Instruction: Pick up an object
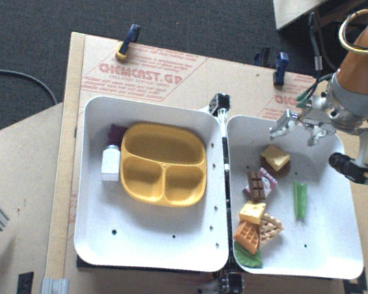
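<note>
Gripper spread wide, grasping nothing, above right white bin's far end | small tan-and-brown block just below it | yellow divided plastic tray in left white bin

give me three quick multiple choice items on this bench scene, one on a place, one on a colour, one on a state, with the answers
1. Where does the yellow divided plastic tray lie?
A. in the left white bin
B. in the right white bin
C. on the dark floor

2. What colour is the thin stick-shaped piece in the right white bin?
A. red
B. green
C. blue

3. How does the gripper stand?
A. open, nothing between its fingers
B. shut on the white bottle
C. shut on the yellow tray

Answers:
1 A, the tray sits in the left white bin beside a small white bottle.
2 B, the stick is plain green.
3 A, its fingers are spread above the right bin's far end, holding nothing.
</note>
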`<state>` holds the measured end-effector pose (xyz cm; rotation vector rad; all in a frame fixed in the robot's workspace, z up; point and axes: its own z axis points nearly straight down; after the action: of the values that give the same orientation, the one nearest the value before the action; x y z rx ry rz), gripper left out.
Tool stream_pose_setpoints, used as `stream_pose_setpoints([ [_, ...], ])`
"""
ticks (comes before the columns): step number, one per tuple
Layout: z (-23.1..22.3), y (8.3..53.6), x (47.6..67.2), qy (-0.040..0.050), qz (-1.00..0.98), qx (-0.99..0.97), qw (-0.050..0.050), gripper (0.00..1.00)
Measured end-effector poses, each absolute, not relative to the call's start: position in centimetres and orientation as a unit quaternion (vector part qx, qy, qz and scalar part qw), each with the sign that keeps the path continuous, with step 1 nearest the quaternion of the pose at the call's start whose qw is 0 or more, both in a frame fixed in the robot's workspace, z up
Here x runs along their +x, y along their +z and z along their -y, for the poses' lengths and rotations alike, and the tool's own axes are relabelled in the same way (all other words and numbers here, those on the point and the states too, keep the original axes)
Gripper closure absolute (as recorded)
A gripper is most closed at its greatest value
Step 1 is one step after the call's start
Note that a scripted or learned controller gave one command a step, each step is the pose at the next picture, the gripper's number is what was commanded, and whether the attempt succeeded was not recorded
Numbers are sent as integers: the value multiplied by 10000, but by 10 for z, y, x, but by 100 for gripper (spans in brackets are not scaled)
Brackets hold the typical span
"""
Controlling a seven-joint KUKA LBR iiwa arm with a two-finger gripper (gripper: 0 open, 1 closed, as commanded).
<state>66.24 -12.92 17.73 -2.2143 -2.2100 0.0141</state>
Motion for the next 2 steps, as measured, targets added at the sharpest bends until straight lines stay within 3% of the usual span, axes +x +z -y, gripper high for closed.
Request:
stream_pose_setpoints([
  [1, 129, 186, 666, 1, 7071, -7071, 5, 0],
  [2, 138, 136, 669, 18, 7068, -7074, 20, 0],
])
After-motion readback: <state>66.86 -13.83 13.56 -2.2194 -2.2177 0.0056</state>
